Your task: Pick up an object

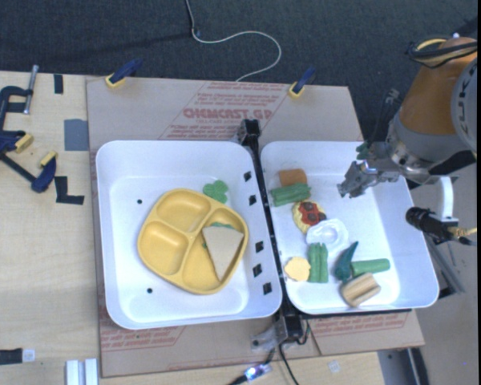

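A: Where's the pickable stuff?

B: Mostly right bin (401,239). Orange-brown block (293,176) at top, green piece (290,193) touching just below it. Then a pizza-like bit w/ red topping (309,213), a white ring-ish thing (327,234) right under that. Lower down: yellow round piece (297,269), green veg (318,263) upright beside it, dark teal piece (346,260), green cylinder (370,266), and a tan bread roll (361,289) near the bottom rim.

A: And the gripper?

B: Gripper (354,184) hangs over the right bin's upper right area, apart from the toys, nearest the pizza bit. Nothing seen btwn its fingers. Jaws: can't tell if wide or narrow, too dark and small.

A: Left bin?

B: Left bin (116,215) has a yellow divided plate (176,235) w/ a tan sandwich wedge (224,247) lying in its right compartment; a small green leafy piece (216,190) touches the plate's top edge.

A: Around?

B: Cardboard sheet (216,111) under both bins, clips at its top corners; black clamps (8,135) far left on the bench.
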{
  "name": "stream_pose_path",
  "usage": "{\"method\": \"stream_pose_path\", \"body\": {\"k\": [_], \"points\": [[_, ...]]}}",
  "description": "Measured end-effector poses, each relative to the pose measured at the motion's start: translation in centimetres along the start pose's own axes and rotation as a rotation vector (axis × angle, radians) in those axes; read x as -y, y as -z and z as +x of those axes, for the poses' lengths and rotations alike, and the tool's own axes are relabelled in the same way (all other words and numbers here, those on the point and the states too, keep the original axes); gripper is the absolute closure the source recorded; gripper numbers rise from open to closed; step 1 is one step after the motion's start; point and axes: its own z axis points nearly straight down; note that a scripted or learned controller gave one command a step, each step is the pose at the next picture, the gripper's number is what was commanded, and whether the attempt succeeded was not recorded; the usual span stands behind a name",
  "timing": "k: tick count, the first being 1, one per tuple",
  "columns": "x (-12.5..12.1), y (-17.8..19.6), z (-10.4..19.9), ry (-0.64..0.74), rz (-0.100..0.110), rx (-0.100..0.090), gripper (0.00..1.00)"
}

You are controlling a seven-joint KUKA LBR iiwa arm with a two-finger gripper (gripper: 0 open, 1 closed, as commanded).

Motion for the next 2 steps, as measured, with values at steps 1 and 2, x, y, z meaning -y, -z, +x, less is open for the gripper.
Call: {"method": "stream_pose_path", "body": {"k": [1, 2], "points": [[0.0, 2.2, 0.1, 0.001, 0.002, -0.001, 1.00], [0.9, 3.1, 5.5, 0.005, 0.003, -0.002, 1.00]]}}
